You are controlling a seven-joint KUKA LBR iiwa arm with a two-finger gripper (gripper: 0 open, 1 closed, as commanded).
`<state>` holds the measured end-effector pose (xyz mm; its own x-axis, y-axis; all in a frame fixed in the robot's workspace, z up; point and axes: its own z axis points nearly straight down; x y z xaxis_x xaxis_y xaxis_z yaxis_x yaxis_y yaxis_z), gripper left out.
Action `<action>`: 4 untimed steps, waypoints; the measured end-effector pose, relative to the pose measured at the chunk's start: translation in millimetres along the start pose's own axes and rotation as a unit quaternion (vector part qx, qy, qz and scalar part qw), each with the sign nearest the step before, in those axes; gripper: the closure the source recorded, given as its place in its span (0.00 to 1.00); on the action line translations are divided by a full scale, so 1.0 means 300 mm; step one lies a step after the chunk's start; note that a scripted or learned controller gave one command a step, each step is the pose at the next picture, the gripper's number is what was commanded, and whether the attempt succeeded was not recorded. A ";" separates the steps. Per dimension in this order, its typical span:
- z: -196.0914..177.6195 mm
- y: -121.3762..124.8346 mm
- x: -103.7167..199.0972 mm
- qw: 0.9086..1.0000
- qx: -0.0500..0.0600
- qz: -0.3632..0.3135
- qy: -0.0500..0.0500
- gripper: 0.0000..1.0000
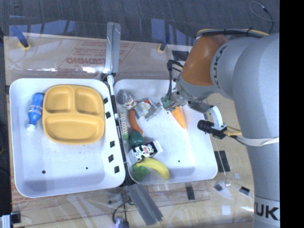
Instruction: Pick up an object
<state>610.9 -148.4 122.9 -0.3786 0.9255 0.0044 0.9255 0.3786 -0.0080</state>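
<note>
My gripper (156, 108) reaches into the right bin (199, 160) from the right, low over its upper middle. An orange carrot (179, 117) lies just right of the gripper, under the wrist. At the gripper's left tip sits a small white and orange packet (142, 108). Whether anything is held between the tips cannot be made out. Further left are a grey round object (124, 98) and an orange-red sausage shape (134, 121). Below them lie a dark green item (136, 138), a black and white packet (145, 149), a yellow banana (155, 166) and a green vegetable (139, 173).
The left bin (28, 175) holds a yellow divided plate (73, 113) and a blue bottle (35, 109) at its left wall. A grey divider bar (113, 46) runs between the bins at the top. The arm's body covers the bench to the right.
</note>
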 end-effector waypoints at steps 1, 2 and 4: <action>0.102 -0.103 -0.151 1.000 -0.004 0.006 0.001 0.00; 0.080 -0.102 -0.152 1.000 -0.002 0.003 0.001 1.00; -0.334 -0.076 -0.040 0.999 -0.002 -0.038 -0.001 0.00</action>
<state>595.4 -168.3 223.2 -0.4483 0.8939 0.0024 0.8939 0.4483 -0.0039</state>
